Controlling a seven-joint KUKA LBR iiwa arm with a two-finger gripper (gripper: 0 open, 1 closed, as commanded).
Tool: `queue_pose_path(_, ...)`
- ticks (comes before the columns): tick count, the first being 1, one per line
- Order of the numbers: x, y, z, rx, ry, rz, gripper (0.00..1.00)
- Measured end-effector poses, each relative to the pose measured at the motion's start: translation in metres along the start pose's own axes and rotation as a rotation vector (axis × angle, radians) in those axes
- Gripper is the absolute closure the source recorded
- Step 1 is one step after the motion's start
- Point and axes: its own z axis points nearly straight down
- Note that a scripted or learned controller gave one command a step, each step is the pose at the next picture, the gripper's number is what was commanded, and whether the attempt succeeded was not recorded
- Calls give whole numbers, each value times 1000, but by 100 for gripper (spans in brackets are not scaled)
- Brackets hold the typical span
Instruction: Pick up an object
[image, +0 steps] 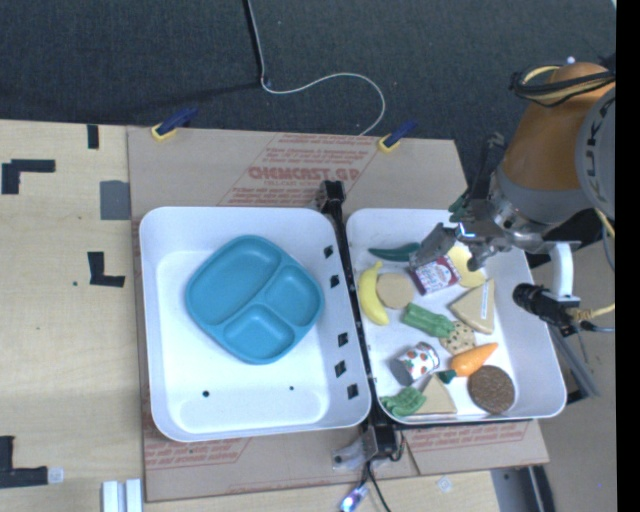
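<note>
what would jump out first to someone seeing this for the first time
The big blue divided plate lies alone in the left bin. The right bin is crowded with toy food, including a yellow banana and an orange carrot. The grey and orange arm's hand hovers over that pile's upper end.

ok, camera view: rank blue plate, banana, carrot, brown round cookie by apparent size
1. blue plate, by far
2. banana
3-4. brown round cookie and carrot: too alike in apparent size to rank.
</note>
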Motion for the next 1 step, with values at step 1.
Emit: queue_pose_path(1,1,0,-10,0,0,-2,100)
